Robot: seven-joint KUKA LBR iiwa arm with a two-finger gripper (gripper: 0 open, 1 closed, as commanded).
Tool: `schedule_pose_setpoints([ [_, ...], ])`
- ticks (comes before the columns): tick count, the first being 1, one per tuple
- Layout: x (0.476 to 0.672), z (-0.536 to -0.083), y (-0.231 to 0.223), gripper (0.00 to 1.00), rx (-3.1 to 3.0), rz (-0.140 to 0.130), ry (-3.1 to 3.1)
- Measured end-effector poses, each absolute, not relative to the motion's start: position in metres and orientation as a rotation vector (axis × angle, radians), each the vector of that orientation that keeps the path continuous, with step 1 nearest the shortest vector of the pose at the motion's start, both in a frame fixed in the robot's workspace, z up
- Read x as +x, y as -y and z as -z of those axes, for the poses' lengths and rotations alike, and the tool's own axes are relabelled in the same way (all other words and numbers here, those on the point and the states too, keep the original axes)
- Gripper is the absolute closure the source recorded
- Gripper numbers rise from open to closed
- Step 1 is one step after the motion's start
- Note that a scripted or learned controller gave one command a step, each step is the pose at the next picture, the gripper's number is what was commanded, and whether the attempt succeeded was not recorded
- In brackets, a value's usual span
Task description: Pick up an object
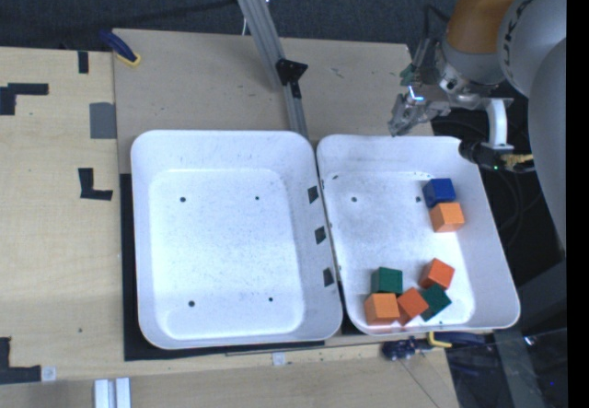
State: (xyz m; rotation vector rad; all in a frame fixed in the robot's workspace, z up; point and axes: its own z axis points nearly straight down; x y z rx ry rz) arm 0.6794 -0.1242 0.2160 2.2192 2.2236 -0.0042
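The right bin [368, 213] holds several small blocks. A blue block [439, 190] and an orange block [447, 215] lie near its right wall. At the front lie a green block [387, 280], orange blocks [381, 307] [438, 273] [412, 303] and a dark green block [434, 302]. My gripper [402, 120] hangs above the back rim of the right bin, left of the orange-banded wrist, well apart from every block. Nothing shows between its fingers.
The left bin [225, 231] sits beside the right one. A grey metal pole [262, 15] slants from the top down to the gap between the bins. Blue-and-yellow clamps sit at the bench's back left [120, 47] and front [414, 346].
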Motion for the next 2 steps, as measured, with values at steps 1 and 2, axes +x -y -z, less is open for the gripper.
schedule_pose_setpoints([
  [1, 0.663, -0.229, 0.073, 1.0, 2.217, 0.001, -2.228],
  [2, 0.643, -0.219, 0.028, 1.0, 2.218, 0.003, -2.229],
])
